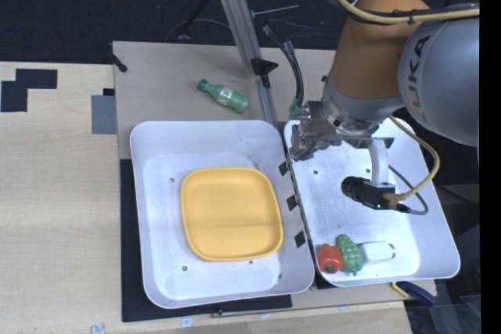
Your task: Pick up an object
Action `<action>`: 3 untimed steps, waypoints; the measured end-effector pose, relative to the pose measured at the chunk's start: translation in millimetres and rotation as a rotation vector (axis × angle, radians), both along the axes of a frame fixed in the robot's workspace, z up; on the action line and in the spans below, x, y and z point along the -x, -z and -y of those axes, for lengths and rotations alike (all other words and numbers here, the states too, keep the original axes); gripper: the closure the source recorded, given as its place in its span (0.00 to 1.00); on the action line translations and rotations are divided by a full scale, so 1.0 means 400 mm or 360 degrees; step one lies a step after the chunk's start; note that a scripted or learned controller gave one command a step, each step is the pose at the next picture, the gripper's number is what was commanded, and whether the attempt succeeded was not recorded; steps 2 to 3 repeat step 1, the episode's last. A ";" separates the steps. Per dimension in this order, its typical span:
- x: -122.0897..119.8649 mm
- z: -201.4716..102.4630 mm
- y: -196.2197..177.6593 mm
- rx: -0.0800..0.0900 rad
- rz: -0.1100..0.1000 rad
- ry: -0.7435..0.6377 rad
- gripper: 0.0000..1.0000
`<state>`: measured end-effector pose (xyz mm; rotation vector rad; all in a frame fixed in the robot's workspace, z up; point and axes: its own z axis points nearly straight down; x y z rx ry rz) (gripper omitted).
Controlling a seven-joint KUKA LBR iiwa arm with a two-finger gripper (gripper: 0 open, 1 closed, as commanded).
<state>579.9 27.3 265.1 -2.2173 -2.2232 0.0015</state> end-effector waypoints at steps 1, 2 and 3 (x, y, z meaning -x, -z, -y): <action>0.009 -0.120 0.011 0.0000 0.0001 0.0000 1.00; 0.009 -0.120 0.011 0.0000 0.0001 0.0000 1.00; 0.009 -0.120 0.011 0.0000 0.0001 0.0000 1.00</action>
